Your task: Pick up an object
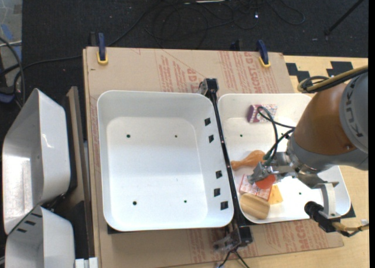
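The gripper [262,174] is down among the right bin's [296,101] clutter, just above the red piece [265,182]; whether it pinches anything I cannot tell; next calls for a clean lift.

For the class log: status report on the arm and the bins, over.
Gripper low in right bin, over red-and-white packet; grip unclear. Orange drumstick, tan block, yellow piece crowd it. Purple packet apart.

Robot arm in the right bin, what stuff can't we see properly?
- Gripper: too small and blurry to read in the camera view.
- Red object: partly hidden under the gripper.
- Right bin: its right side hides behind the arm.
- Purple packet: its label is too small.
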